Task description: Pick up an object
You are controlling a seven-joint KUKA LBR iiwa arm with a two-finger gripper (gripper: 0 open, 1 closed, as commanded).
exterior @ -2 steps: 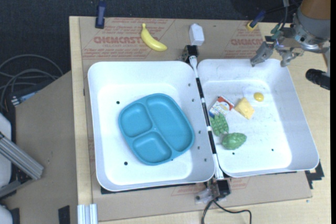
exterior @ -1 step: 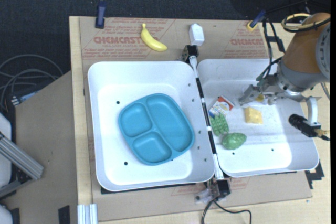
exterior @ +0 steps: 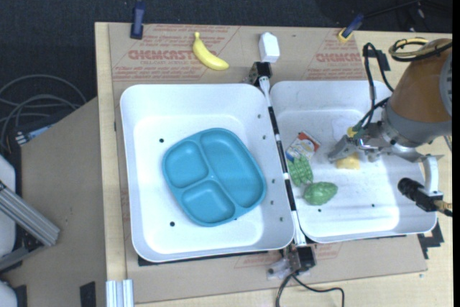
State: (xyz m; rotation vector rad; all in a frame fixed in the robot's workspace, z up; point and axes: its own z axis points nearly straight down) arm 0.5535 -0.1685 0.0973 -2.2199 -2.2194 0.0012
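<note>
Camera view is showing the gripper point(exterior: 345, 152) hanging over a yellow object point(exterior: 348, 162) in the right bin point(exterior: 359, 226), perhaps touching it; I cannot tell its grip state.

The arm point(exterior: 424, 101) is cut off by the right edge, so its upper links go unseen; the gripper point(exterior: 345, 152) is blurred, its fingers too indistinct to read; it covers part of a small yellow object point(exterior: 349, 163); the crumpled packet point(exterior: 302, 145) by the divider is too small to identify; grey cables point(exterior: 32, 108) run off the left edge.
</note>
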